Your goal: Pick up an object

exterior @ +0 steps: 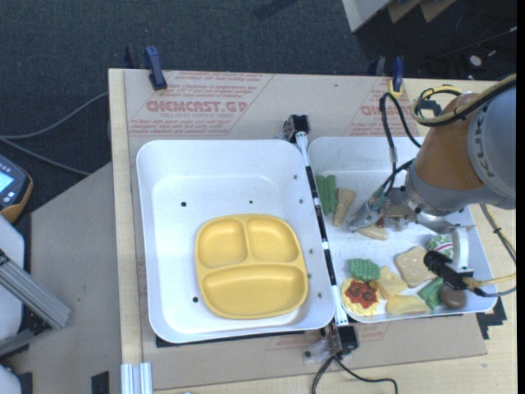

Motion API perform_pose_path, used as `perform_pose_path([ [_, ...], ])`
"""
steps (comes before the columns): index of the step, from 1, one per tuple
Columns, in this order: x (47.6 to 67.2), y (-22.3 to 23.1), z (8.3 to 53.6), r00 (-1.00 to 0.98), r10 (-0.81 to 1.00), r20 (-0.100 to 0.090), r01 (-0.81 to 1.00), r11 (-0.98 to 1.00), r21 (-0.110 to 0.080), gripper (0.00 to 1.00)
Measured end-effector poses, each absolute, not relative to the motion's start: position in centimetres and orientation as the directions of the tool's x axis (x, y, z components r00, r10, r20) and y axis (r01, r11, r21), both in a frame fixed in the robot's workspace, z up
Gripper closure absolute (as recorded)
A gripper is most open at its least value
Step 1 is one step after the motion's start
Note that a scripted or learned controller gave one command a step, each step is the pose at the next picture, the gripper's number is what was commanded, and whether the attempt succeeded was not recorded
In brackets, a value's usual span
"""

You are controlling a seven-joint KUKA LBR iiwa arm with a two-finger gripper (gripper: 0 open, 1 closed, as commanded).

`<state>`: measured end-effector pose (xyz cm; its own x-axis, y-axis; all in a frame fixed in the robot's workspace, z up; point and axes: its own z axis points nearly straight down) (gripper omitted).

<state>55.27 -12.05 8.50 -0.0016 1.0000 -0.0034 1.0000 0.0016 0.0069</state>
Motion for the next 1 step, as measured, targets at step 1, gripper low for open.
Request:
perform_pose_path([
  [1,58.35,-16.44,8.49,0.002,1.000,-0.004,1.000,-0.002,0.005,0.00],
])
